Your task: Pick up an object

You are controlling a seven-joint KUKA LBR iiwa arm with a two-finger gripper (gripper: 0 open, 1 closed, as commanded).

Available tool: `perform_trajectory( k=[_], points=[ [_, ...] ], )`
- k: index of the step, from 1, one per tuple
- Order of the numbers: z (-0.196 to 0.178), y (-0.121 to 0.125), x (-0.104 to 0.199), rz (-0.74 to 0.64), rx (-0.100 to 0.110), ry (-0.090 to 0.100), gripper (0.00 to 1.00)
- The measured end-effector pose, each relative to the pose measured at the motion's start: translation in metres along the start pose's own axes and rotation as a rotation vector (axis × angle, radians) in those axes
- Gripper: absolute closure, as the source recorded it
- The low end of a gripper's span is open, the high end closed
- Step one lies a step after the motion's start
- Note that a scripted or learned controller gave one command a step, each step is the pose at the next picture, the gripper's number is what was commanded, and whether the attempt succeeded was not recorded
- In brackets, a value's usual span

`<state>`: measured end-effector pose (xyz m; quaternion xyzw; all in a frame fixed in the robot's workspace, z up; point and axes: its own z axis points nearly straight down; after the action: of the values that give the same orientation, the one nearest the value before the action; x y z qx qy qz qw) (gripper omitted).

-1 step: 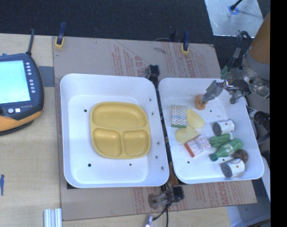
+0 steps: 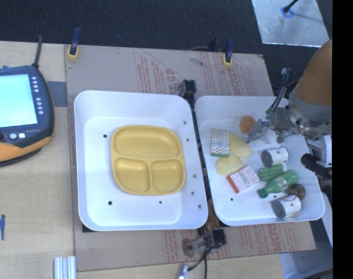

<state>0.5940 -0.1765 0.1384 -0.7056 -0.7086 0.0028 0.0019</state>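
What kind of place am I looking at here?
Most likely a robotics lab test bench. A robot arm reaches over two white bins clamped onto cardboard, one holding a yellow divided plate, the other small toy-like items; a handheld control pendant lies alongside.

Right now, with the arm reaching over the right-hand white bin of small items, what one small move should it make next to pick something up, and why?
Probably lower the gripper toward the small round orange object just to its left. The gripper hovers at the upper edge of the right white bin, nothing shows between its fingers, and that piece lies apart from the crowded green bottles.
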Motion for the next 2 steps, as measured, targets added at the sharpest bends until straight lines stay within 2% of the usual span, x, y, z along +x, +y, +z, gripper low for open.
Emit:
perform_trajectory(
  k=[1,2],
  points=[
    [0.047,-0.023,-0.036,-0.001,-0.002,0.000,0.00],
    [0.046,0.053,0.015,-0.002,-0.004,0.000,0.00]
  ],
)
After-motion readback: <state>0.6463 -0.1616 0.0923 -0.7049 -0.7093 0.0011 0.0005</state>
